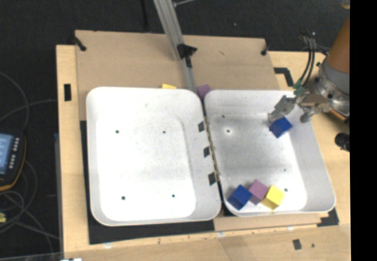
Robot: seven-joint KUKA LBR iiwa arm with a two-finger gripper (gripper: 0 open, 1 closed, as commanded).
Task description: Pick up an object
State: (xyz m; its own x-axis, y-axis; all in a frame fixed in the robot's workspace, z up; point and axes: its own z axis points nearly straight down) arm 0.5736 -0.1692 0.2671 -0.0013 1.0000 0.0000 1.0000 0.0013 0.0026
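Note:
My gripper (291, 115) hangs over the back right part of the right bin (247, 148), reaching in from the right. Its two grey fingers stand apart. A blue cube (281, 127) sits tilted just below the left finger (277, 112), touching or nearly touching its tip and not between the two fingers. At the bin's front edge three more cubes lie in a tight row: blue (240, 196), purple (257, 190) and yellow (274, 197).
The left bin (144, 154) lies beside the right one, with a divider strip (209, 154) between them. A yellow piece (169, 86) and a purple piece (203, 90) lie on the bench behind the bins. A slanted metal post (168, 12) rises at the back.

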